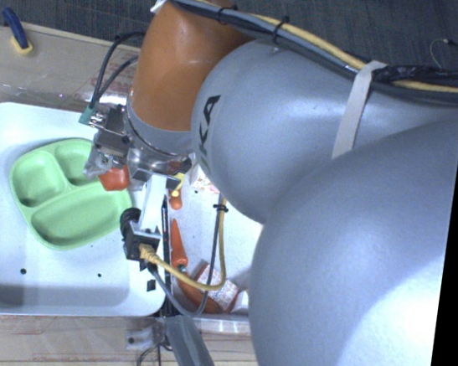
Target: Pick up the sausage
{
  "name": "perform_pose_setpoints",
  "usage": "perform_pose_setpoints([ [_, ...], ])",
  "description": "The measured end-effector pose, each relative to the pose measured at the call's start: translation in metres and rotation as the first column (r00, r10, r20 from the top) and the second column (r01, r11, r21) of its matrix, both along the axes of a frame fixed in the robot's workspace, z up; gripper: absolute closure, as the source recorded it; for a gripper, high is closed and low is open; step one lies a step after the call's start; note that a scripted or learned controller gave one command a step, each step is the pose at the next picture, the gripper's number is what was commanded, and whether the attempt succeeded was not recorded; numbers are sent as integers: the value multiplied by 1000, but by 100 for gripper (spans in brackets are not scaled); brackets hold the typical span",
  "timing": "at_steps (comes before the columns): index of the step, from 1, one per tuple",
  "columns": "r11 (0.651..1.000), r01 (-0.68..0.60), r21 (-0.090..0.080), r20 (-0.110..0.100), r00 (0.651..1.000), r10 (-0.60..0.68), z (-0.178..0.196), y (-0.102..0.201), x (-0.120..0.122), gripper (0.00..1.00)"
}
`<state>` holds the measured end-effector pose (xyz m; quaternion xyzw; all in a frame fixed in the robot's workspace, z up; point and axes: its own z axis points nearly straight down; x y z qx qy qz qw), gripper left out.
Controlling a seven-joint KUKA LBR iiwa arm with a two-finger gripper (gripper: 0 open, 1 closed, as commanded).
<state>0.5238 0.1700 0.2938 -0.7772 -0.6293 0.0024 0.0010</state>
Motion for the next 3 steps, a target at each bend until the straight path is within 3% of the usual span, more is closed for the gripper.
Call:
perform_pose_setpoints([
  [1, 952, 307, -2, -3, 952, -307, -70, -25, -35, 100],
  [2, 962, 274, 1, 2, 962, -274, -3, 45, -49, 100],
  [3, 783, 622, -4, -1, 783, -622, -45, 47, -49, 100],
])
